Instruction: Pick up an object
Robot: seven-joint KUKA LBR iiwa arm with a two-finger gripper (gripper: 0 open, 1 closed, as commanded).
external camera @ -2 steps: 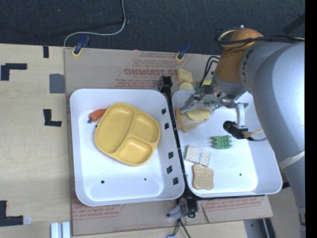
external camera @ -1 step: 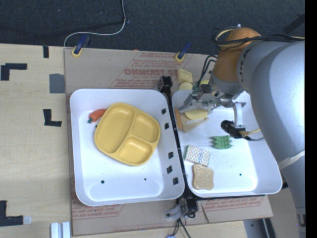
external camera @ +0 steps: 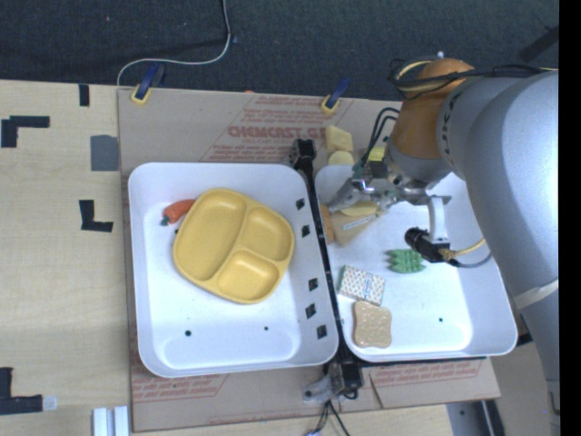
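The pincer [external camera: 363, 196] sits low in the right bin [external camera: 486, 321], near its upper left corner, at the end of the grey arm [external camera: 508, 153] with its orange band [external camera: 422, 125]. Its metal fingers are spread a little and point left toward the divider between the bins, but whether anything lies between them cannot be told. Just beneath them lies a pale tan wedge [external camera: 349, 227], its long axis running from lower left to upper right, narrow end toward the pincer. Two pale yellow blocks [external camera: 339, 145] rest above it at the bin's top edge.

Farther down the right bin lie a small green toy [external camera: 406, 261], a patterned square cracker [external camera: 362, 284], tilted, and a toast-shaped piece [external camera: 372, 324] just below it, the two nearly touching.

The left bin [external camera: 163, 334] holds a yellow divided plate [external camera: 234, 244] with three compartments, set at a slant. An orange carrot-like piece [external camera: 178, 210] pokes out at its upper left.

Both bins stand on a cardboard sheet [external camera: 263, 125] clipped to the wooden counter [external camera: 54, 280], with dark carpet [external camera: 272, 16] and a white cable [external camera: 213, 34] beyond.
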